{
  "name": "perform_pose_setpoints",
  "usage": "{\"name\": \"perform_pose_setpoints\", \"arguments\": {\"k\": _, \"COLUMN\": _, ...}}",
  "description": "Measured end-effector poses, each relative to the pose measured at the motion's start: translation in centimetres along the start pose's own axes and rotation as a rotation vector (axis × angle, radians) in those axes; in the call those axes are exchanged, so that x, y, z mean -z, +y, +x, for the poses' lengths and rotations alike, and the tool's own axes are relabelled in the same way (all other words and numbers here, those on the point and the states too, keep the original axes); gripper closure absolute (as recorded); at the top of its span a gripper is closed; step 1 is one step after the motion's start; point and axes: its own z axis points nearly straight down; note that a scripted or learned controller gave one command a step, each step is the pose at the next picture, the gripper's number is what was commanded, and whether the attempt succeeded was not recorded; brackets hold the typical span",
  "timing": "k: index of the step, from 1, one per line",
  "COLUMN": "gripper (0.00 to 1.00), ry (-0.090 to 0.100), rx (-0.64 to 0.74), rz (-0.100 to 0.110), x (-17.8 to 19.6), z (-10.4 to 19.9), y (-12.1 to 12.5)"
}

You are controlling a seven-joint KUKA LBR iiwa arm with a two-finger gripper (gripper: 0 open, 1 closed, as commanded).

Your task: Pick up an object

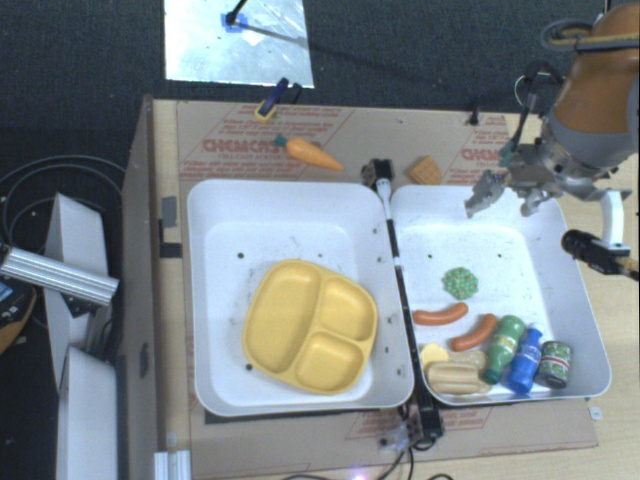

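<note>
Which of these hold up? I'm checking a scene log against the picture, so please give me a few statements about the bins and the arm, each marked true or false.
1. The yellow tray lies in the left bin. True.
2. The carrot lies in the right bin. False: it lies on the cardboard behind the left bin.
3. The gripper hangs over the right bin's far edge with nothing between its jaws. True.
4. The blue bottle lies beside the tray. False: it lies in the right bin, between the green bottle and a can.
5. The broccoli piece touches the bottles. False: it lies apart, farther back.
</note>
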Motion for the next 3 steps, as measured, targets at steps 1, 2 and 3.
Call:
{"name": "perform_pose_setpoints", "arguments": {"k": 1, "gripper": 0.00, "ry": 0.000, "rx": -0.002, "rz": 0.002, "x": -6.9, "z": -0.4, "y": -3.8}}
{"name": "perform_pose_setpoints", "arguments": {"k": 2, "gripper": 0.00, "ry": 0.000, "rx": -0.003, "rz": 0.000, "x": -16.6, "z": 0.4, "y": -4.3}}
{"name": "perform_pose_setpoints", "arguments": {"k": 3, "gripper": 1.00, "ry": 0.000, "rx": -0.003, "rz": -0.001, "x": -15.5, "z": 0.4, "y": -4.2}}
